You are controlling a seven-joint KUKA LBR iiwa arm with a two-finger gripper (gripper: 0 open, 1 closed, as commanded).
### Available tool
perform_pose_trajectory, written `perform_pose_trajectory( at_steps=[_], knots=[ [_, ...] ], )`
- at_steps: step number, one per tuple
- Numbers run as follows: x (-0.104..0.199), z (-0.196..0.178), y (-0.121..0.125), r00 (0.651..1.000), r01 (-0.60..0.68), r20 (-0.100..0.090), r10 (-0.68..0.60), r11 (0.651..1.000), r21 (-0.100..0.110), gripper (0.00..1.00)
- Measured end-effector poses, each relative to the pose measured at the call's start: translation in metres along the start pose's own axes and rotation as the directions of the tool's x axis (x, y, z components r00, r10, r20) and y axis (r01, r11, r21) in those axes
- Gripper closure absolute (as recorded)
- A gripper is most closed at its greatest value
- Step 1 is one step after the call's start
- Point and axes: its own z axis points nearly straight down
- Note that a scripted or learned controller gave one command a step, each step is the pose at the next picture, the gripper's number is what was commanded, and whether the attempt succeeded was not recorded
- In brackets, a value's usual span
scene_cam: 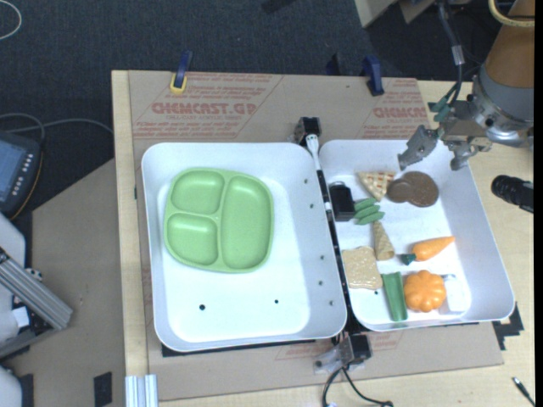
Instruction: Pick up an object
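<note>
presently the gripper [435, 151] hangs over the far part of the right bin [488, 227], its two fingers spread wide with nothing between them. the nearest candidate for the pick is the brown cookie [413, 190], lying just below the pincer toward the camera side and slightly to its left in the view; whether a fingertip touches it cannot be settled from this angle. the cookie reads as a flat, roughly round pair of discs with a slight long axis running left to right, which lies roughly along the line between the two fingers, so in my judgement a near-vertical descent with a small shift toward the camera would straddle it. just left of the cookie sits a waffle wedge [375, 181], close enough to be nudged. further from the pincer, toward the camera, lie a carrot [433, 248], a small pumpkin [424, 290] and a green stick [394, 295]. well to the pincer's left, in the left bin [161, 312], rests a green divided plate [219, 220]. legible writing: "chemcast" printed in red on the board [136, 125] under the bins, partly cut off at the right copy.
</note>
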Motion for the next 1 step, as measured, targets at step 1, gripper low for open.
perform_pose_trajectory(
  at_steps=[1],
  knots=[
    [0.0002, -0.0069, 0.0018, 1.0, 0.003, 0.002, -0.003, 1.0, -0.012, 0.0]
  ],
)
